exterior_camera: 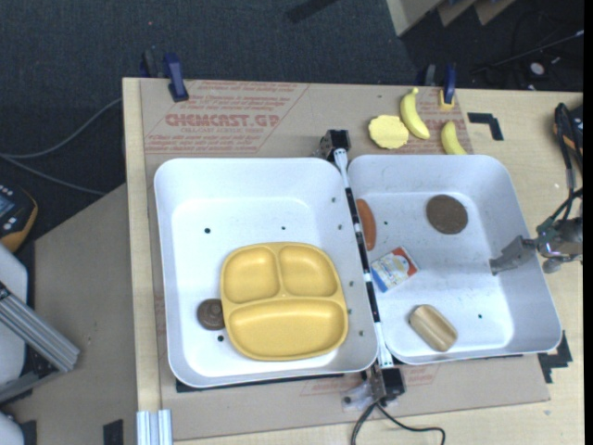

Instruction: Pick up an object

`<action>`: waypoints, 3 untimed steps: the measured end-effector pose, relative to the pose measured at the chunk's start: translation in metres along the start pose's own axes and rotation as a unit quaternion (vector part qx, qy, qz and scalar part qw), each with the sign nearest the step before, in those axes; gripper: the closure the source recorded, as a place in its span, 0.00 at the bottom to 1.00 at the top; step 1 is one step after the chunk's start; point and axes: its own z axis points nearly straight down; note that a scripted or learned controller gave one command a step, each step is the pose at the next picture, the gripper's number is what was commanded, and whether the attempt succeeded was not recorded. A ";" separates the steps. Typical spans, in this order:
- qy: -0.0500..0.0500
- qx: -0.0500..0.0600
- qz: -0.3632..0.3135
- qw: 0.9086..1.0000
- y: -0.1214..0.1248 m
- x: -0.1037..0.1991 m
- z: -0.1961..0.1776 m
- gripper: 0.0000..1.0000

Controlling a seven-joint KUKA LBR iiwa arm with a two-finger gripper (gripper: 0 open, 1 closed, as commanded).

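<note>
Objects to pick: four loose items in the right bin (519, 239), all to the left of the hand (505, 260) as the camera looks.
Brown disc (447, 214): flat on the bin floor, up and left of the hand, near but apart from it.
Small packet (392, 269): white with red and blue print, well left of the hand at about its level, by the wall between the bins.
Tan block (433, 327): rounded, lying tilted, below and left of the hand, near the bin's front edge.
Orange-red piece (367, 223): long and narrow, against the dividing wall, farthest left of the hand inside this bin.
Hand: at the right rim of the right bin, a grey tip pointing left over the bin floor; fingers too small and blurred, cannot tell whether apart or together; nothing seen between them.
Left bin (176, 248): well left of the hand, bearing a yellow divided tray (283, 299) with three compartments.
Dark round piece (211, 314): touching or just beside the tray's left edge, on the side away from the hand.
Worktop (232, 119): brown sheet with red lettering behind the bins.
Banana (414, 114): on the worktop behind the right bin, up and left of the hand.
Second banana (452, 139): just right of the first, nearer the hand.
Yellow flat piece (388, 132): just left of the first banana.
</note>
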 end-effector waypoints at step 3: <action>0.001 -0.004 -0.005 1.000 0.190 0.079 0.117 0.00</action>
